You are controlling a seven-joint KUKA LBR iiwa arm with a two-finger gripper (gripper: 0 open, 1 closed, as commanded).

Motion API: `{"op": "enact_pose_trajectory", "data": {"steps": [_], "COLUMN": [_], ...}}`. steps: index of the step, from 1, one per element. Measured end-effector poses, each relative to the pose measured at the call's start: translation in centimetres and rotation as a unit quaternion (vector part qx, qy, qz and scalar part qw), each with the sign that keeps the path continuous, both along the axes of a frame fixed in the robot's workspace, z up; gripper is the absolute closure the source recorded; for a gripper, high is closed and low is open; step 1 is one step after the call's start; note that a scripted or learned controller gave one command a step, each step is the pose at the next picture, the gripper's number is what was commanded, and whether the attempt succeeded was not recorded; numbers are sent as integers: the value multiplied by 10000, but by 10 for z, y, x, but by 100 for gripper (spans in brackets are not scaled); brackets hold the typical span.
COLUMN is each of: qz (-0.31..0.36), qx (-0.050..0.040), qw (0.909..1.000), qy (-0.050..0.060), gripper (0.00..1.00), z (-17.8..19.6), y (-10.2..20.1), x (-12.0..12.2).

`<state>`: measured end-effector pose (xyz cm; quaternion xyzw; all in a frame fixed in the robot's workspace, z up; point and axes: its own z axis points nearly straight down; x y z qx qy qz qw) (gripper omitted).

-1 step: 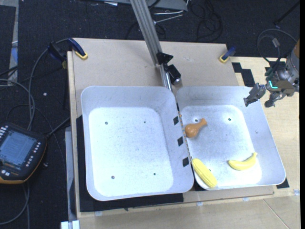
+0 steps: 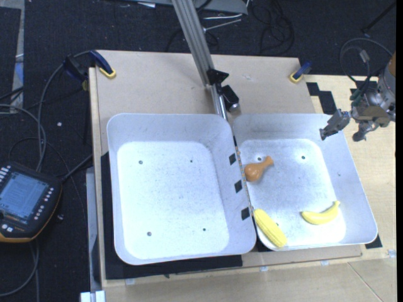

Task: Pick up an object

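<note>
The claw [image 2: 345, 126] is hanging at the right of the camera view, above the upper right edge of the right bin [image 2: 352, 187]. Its two dark fingers [image 2: 332, 126] are standing spread apart, with nothing between them.

Three objects are lying in the right bin. A yellow banana [image 2: 322, 214] is resting near the lower right corner; its long axis is running left to right, rising slightly toward the right, with its curve bowing downward and its right tip pointing up. A yellow corn cob [image 2: 270, 228] is lying against the lower left rim, its long axis slanting from upper left to lower right. An orange-brown drumstick-shaped toy [image 2: 257, 168] is lying near the left wall, its fat end at lower left and its thin end pointing to upper right.

The left bin [image 2: 119, 168] is sitting just beside the right one on the tan worktop [image 2: 157, 83].
</note>
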<state>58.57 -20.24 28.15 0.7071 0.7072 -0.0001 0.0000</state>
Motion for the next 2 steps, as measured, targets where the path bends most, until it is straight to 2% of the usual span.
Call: {"op": "enact_pose_trajectory", "data": {"steps": [1, 2], "qz": [1, 2], "qx": [4, 6], "qw": [10000, 10000], "qy": [19, 21], "gripper": [0, 0], "z": [-46, -106], "y": [-4, -1], "x": [6, -1]}}
